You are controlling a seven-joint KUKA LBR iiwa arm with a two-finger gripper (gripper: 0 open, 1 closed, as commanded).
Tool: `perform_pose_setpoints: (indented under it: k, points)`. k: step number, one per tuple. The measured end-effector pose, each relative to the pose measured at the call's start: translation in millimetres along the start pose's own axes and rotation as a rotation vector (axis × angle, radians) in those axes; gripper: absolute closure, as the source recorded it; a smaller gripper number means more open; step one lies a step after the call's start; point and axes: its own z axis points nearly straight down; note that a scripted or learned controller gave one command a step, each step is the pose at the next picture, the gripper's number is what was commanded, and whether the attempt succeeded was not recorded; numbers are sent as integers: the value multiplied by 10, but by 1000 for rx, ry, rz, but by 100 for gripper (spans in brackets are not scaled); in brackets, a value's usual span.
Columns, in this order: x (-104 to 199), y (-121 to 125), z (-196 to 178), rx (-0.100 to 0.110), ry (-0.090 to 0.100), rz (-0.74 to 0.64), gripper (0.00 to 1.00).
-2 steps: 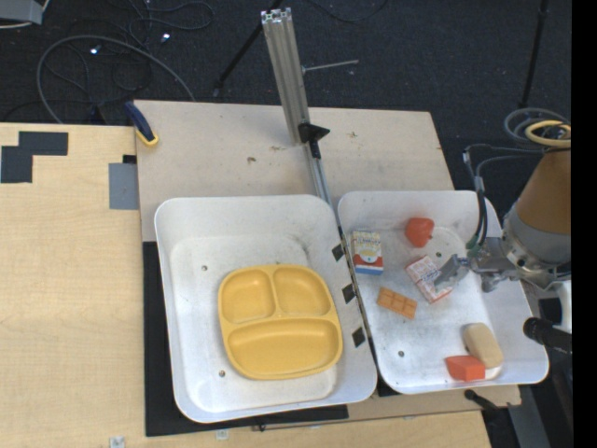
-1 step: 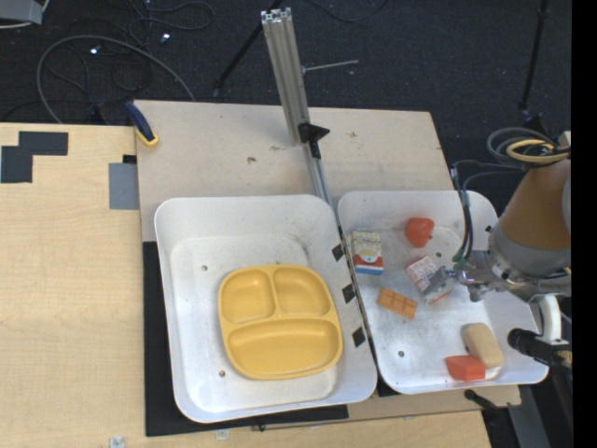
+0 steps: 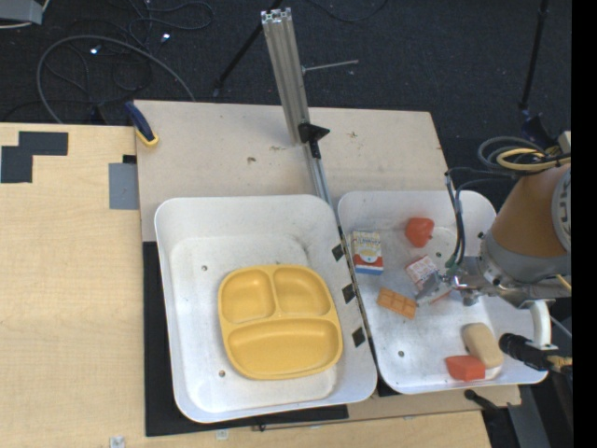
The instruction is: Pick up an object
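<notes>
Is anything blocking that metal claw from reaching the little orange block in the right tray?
Nothing visible does. The tool sits low in the right bin, just right of the orange block. A small wrapped packet lies close above, not between them.

A slim aluminium extrusion post (image 3: 287, 73) stands at the back of the pale bench board (image 3: 373, 147), leaning a bit. There's a small blue-and-yellow handled tool (image 3: 142, 124) on the board's far left corner, and black cables (image 3: 103, 26) loop across the dark floor behind.
</notes>
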Motion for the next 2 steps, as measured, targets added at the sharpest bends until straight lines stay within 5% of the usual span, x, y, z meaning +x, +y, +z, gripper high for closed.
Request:
perform_pose_setpoints:
  k: [1, 2]
  points:
    - [3, 19, -117, -6, 1, 1, 100]
    - [4, 17, -537, -3, -3, -1, 100]
